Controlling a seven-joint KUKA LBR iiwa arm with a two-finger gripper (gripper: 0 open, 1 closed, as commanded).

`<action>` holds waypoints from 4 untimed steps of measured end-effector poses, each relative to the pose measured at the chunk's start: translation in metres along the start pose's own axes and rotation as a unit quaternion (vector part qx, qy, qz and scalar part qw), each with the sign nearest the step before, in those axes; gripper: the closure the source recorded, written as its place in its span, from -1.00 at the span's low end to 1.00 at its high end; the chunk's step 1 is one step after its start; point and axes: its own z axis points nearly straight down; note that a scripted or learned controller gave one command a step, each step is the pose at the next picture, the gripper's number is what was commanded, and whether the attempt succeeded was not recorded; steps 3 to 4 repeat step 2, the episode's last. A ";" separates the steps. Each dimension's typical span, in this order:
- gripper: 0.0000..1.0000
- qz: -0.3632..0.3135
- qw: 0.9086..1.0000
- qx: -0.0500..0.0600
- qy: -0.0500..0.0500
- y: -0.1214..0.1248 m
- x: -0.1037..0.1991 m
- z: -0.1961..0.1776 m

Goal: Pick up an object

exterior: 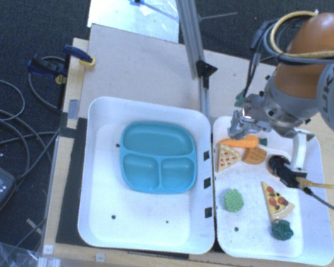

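The orange carrot-like piece [246, 141] lies at the far left corner of the right bin [319, 249], touching or just beside a waffle-like brown piece [254, 155] and a pizza slice [227, 156]; it is the thing nearest the end effector [241, 125], which hangs directly over it, low in the bin. Whether the end effector is released or clenched I cannot tell: the wrist and its housing hide that from above, and nothing can be seen gripped in it. My reading is that the reach-and-descend step is in hand, with the grasp itself not yet confirmed. The next move would call for a firm closure on the orange piece alone, and then a straight lift, since the crowding neighbours could be nudged or caught along with it. Further out in the same bin lie a green broccoli-like piece [234, 200], a second pizza slice [276, 201] and a dark green lump [281, 230], all well apart from the arm. The left bin [92, 212] holds a blue divided plate [158, 157].
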 end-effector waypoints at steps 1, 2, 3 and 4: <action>1.00 0.000 1.000 0.001 0.000 0.023 0.049 0.018; 1.00 0.000 1.000 0.001 0.000 0.040 0.095 0.029; 1.00 0.000 1.000 0.001 0.000 0.040 0.095 0.029; 1.00 0.000 1.000 0.001 0.000 0.040 0.095 0.029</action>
